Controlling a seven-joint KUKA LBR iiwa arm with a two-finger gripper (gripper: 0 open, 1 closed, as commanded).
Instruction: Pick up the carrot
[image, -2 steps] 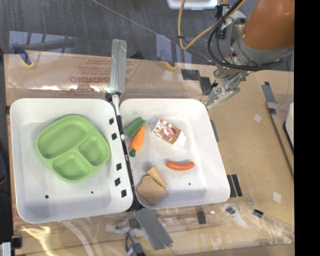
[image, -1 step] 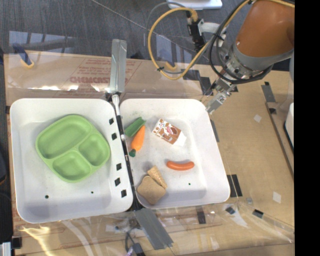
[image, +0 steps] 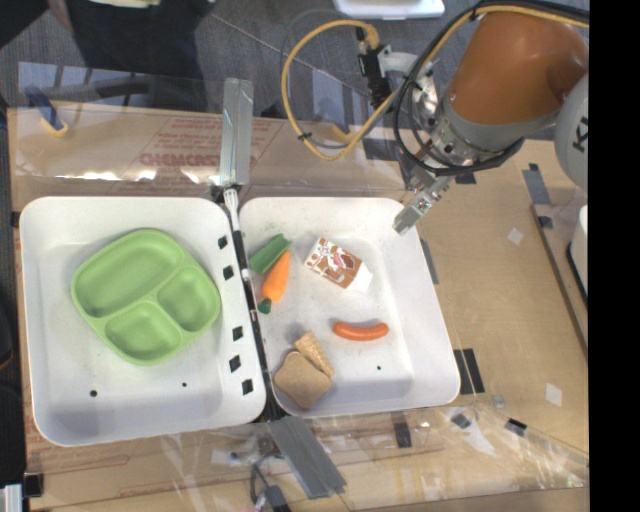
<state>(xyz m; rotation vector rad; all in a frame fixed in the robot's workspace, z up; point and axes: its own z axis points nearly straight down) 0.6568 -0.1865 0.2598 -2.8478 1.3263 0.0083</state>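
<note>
A: Plate (image: 145, 295) first, on your far left: green, three wells, lying in the left bin (image: 60, 400).

B: And the carrot (image: 275, 277)?

A: You'll find it in the right bin (image: 425, 350), hard by the divider, leafy end up. To its right lie a carton (image: 337, 263), a sausage (image: 360, 331), and bread (image: 303, 375) at the near wall.

B: Gripper (image: 413, 212)?

A: At that bin's far right corner, well apart from the carrot. Whether it's open, you can't tell.
</note>
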